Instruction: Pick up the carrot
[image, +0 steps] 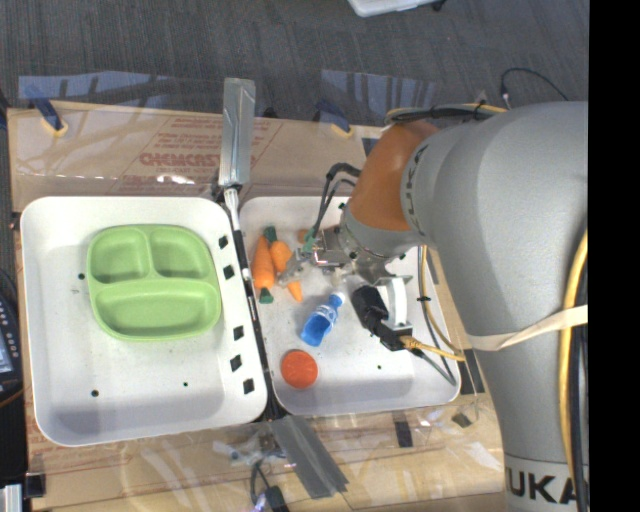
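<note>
While the grey arm (500, 220) reaches in from the right, its orange band sits over the right bin (400, 385) and the pincer (313, 248) hangs low near the middle of that bin's far half. The wrist hides it from above, so I cannot tell whether the pincer is open or closed, and nothing can be seen held in it.

The carrot (262, 266) lies on the floor of the right bin, close against the wall shared with the left bin (60, 400). Its long axis runs nearly parallel to that wall, from the far side of the bin toward the near side. A green tip shows at its near end, and another dark green bit shows at the far end; I cannot tell which end is the leaf end. A shorter orange piece (281, 256) lies just beside it on the right, between the carrot and the pincer, and a small orange bit (295, 291) lies a little nearer.

A blue bottle (320, 322) lies tilted in the middle of the bin, and an orange-red ball (299, 368) rests near the front wall. In the left bin a green divided plate (152, 282) sits flat. Both bins stand side by side on the counter (120, 140).
</note>
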